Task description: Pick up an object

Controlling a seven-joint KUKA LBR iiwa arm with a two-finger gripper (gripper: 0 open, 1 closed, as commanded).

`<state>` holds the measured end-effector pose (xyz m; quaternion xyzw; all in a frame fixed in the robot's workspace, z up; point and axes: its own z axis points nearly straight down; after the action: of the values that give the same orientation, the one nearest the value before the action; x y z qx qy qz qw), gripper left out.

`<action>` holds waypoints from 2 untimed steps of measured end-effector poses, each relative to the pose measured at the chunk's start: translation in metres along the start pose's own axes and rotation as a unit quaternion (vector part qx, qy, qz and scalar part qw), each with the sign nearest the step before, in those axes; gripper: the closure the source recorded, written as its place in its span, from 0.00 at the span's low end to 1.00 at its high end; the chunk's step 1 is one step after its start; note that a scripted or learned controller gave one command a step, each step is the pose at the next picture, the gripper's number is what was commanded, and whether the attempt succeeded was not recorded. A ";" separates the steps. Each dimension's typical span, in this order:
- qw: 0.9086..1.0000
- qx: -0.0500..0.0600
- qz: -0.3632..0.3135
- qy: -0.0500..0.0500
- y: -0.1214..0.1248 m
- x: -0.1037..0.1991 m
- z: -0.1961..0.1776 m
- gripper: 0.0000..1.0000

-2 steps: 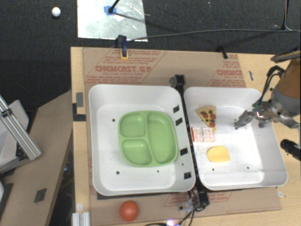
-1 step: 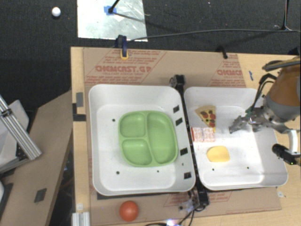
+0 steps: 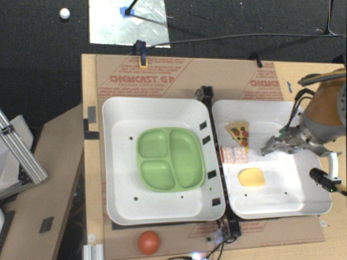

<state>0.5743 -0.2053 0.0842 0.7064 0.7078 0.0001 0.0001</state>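
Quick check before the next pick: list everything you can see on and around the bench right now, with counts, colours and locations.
Shallow white plastic bins: two, white, side by side on the bench.
Green three-compartment plastic plate: one, green, centre of left bin.
Toy pizza slice: one, tan with red spots, upper left of right bin.
Small red-and-white patterned packet: one, left edge of right bin, below the slice.
Yellow rounded toy piece: one, yellow, lower middle of right bin.
Orange-red ball: one, on the bench in front of left bin.
Small white ball: one, dark floor, top left.
Silver foil sheet: one, floor behind bench.
Hand: one, grey, over right bin, right of the slice.
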 end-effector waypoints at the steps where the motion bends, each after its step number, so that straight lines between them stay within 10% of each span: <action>1: 1.000 -0.002 0.000 -0.001 0.001 0.000 -0.012 1.00; 2: 1.000 -0.004 -0.002 -0.001 0.011 0.003 -0.073 1.00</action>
<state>0.5850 -0.2023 0.1569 0.7053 0.7089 0.0020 0.0037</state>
